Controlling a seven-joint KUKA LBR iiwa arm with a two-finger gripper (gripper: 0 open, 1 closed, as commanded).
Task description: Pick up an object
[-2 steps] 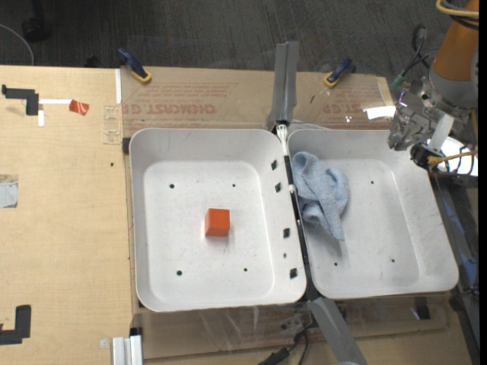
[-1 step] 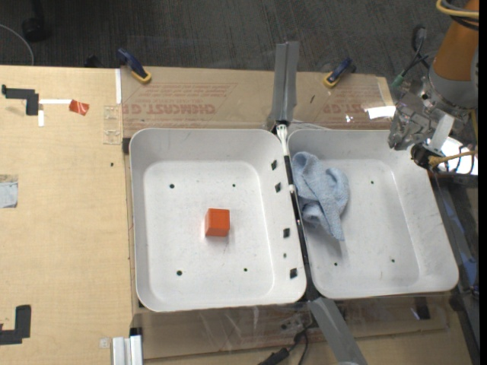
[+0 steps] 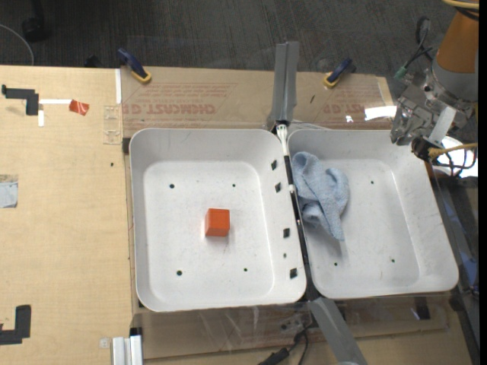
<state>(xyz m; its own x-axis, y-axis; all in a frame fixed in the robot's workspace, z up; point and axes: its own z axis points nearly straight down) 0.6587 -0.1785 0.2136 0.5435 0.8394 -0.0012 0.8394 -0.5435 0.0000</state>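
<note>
A cardboard-topped bench carries two white bins. An orange block sits alone mid-floor in the left bin. A crumpled blue cloth lies against the right bin's left wall. The gripper hangs over that bin's far right corner; its opening cannot be told.
</note>
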